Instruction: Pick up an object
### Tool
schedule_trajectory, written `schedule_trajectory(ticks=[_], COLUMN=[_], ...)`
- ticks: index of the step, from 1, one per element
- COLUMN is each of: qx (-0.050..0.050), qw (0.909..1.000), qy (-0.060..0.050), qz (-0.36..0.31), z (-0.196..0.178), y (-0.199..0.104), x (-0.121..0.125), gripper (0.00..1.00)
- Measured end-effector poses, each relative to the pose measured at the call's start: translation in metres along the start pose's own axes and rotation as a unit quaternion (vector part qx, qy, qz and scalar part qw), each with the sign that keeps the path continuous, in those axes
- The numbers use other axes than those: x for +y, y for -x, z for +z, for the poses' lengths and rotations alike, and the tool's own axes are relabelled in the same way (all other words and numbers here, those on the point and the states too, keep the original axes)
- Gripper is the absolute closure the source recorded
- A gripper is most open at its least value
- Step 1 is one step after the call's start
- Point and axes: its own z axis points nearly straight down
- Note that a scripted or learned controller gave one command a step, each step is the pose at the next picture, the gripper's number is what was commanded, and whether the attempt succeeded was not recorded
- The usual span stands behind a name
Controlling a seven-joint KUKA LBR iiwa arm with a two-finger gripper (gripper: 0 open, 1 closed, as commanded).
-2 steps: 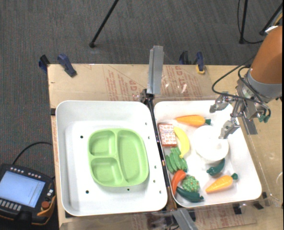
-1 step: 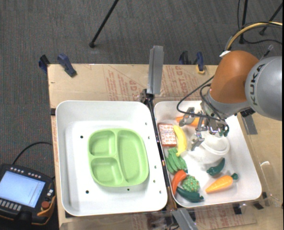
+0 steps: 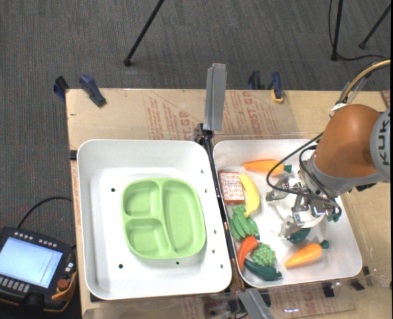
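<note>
Teal toy [image 3: 301, 234], touching pincer [image 3: 295, 226] tips

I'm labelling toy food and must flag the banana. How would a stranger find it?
Look in the right bin, at its left side near the divider between the bins. The banana lies lengthwise there, beside a small brown-red packet and above the green pea pods. It is the only yellow piece; the carrots are orange.

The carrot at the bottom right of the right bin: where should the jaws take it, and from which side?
Probably grip the carrot across its thick orange middle, coming straight down. It lies flat and slanted, green top up-right, with bare bin floor on both long sides, so close the jaws across its width.
</note>
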Motion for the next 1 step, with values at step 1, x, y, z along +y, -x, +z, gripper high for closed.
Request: schedule_trajectory(ticks=[1], qx=[0.000], qw=[0.9983], qy=[0.000], qz=[0.058], z=[-0.0019], y=[0.0793], x=[0.0246], gripper=[0.00])
